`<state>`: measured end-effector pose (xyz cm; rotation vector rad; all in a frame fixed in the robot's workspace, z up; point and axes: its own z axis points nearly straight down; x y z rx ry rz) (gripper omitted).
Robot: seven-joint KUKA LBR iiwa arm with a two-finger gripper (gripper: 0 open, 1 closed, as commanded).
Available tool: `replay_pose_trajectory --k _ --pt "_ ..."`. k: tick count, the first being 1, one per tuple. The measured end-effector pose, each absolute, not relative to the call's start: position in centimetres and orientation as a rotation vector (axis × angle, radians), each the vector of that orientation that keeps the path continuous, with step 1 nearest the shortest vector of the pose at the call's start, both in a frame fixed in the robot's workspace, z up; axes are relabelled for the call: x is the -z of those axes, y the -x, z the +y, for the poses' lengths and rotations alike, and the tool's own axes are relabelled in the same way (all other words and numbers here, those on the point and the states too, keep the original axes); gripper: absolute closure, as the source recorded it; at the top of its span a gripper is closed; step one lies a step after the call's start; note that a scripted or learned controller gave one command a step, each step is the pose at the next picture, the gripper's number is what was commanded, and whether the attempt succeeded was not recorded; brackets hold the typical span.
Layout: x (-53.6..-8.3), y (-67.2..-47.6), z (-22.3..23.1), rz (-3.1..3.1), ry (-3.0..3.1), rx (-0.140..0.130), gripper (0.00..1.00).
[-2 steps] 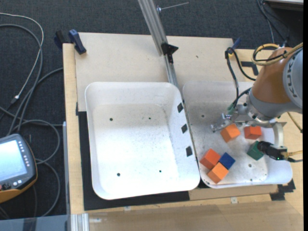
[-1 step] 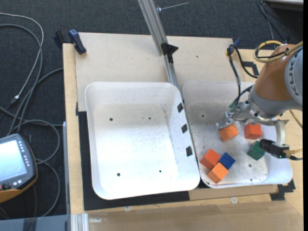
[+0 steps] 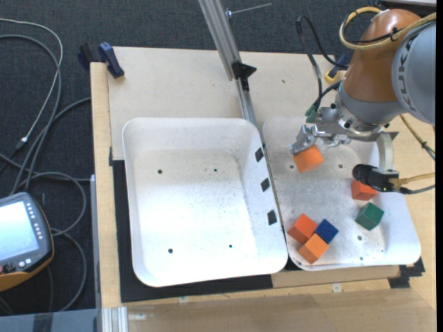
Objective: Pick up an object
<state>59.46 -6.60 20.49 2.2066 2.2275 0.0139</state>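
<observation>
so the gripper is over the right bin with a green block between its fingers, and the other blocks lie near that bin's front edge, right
Not quite. The block between the fingers of the gripper is orange, not green; the green block lies on the floor of the right bin. The rest holds, as the camera view shows.

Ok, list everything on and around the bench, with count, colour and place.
Bins: two, white, side by side on the bench.
Orange blocks: three; one at the tool's tip, two touching near the right bin's front.
Blue block: one, beside that front pair.
Green block: one, right bin, right side.
Red block: one, behind the green one.
Clamp: one, blue, bench's far left corner.
Handheld screen: one, floor at left.
Cables: several, floor at left.
Arm: grey and orange, tool over the right bin.
</observation>
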Motion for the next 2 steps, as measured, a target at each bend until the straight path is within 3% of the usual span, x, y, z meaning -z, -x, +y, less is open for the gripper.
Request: replay_pose_trajectory --k 1,2 --pt "-24.9 -63.6 0.8 2.23 -2.208 -0.013 1.0" --pt "-23.5 -63.0 7.2 2.234 -2.217 0.002 1.0"
